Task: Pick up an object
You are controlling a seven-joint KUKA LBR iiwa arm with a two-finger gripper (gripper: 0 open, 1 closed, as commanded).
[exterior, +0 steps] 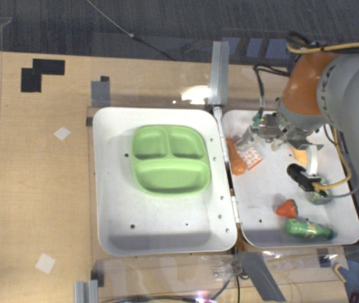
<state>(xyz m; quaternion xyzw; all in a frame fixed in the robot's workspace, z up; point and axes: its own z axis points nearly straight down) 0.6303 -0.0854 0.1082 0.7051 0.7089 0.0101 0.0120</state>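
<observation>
And here we are over the right bin [261, 201], right of centre in the frame, with the arm [343, 100] reaching in from the right edge and the claw [258, 135] poised at the bin's upper left part. Is it wide or narrow? From this slanted look-down I cannot tell, and nothing shows between its tips, so no pick to call yet.

The likeliest target is the small patterned packet [250, 158], lying just below the claw and touching, or very nearly touching, the orange piece [236, 160] that rests against the bin's left wall. That crowding is the tricky part (two things side by side tend to come up together, or not at all).

To do this well, I'd say: centre over the packet alone, turn the wrist so that closing runs clear of the orange piece and the wall, come straight down, close only once low enough, then lift vertically.

Easier options sit at the bin's lower right: a red piece [286, 209] and a green bottle [309, 230], close together. The green plate [170, 158] fills the left bin [113, 188], well apart.
</observation>
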